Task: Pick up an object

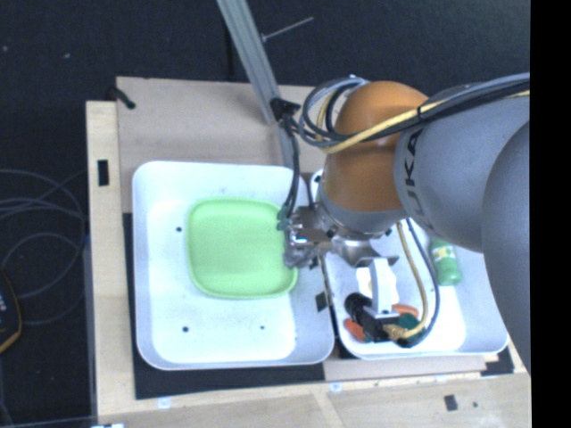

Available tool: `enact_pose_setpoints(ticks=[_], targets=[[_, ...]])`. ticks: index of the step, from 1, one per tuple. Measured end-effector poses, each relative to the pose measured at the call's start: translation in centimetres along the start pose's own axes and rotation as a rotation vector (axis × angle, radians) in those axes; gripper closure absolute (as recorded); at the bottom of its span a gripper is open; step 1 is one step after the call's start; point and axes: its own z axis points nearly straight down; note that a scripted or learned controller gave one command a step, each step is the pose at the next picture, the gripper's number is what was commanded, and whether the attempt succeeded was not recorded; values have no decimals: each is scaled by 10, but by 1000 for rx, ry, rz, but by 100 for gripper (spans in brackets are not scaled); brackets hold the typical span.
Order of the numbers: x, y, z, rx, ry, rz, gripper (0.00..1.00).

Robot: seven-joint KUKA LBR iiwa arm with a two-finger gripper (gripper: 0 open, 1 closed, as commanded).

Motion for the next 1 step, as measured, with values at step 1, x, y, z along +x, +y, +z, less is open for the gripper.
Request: enact_pose_setpoints(ticks=[1], targets=[[-2,0,1,1,-1,5,0]])
